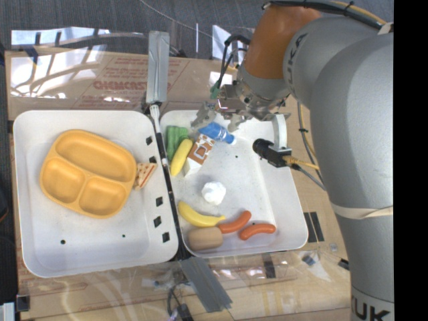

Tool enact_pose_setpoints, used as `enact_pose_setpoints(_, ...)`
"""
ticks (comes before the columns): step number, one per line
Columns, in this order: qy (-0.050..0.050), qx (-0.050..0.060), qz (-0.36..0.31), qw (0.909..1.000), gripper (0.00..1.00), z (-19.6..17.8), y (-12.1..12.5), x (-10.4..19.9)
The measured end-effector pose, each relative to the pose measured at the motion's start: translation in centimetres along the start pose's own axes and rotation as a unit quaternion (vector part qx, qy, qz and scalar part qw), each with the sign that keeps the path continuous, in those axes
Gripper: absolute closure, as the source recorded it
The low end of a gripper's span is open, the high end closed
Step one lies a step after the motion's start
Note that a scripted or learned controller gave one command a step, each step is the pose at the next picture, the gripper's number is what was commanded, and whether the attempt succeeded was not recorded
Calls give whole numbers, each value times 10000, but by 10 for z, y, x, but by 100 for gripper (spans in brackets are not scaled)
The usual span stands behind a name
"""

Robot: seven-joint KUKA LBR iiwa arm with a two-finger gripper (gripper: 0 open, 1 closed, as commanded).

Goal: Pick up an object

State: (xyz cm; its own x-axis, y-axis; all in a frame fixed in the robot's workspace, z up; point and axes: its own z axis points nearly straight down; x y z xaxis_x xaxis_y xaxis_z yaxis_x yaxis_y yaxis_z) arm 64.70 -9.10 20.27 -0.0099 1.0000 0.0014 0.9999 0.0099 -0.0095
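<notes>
The gripper (221, 121) hangs over the back of the right bin (284, 199), its fingers spread apart, with nothing between them. Just below lies a blue bottle (218, 133), touching a small carton (198, 152). Beside those lie a corn cob (180, 156) and green vegetable (173, 140). A yellow tray (87, 172) fills the left bin (40, 246).

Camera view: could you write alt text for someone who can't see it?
A grey robot arm's gripper hangs over the right white bin of toy food, above a blue-capped carton. The left white bin holds a yellow compartment plate.
</notes>
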Motion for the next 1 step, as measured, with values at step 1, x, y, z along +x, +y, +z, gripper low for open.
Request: enact_pose_setpoints(1,9,36,-33,10000,100,-6,1,1)
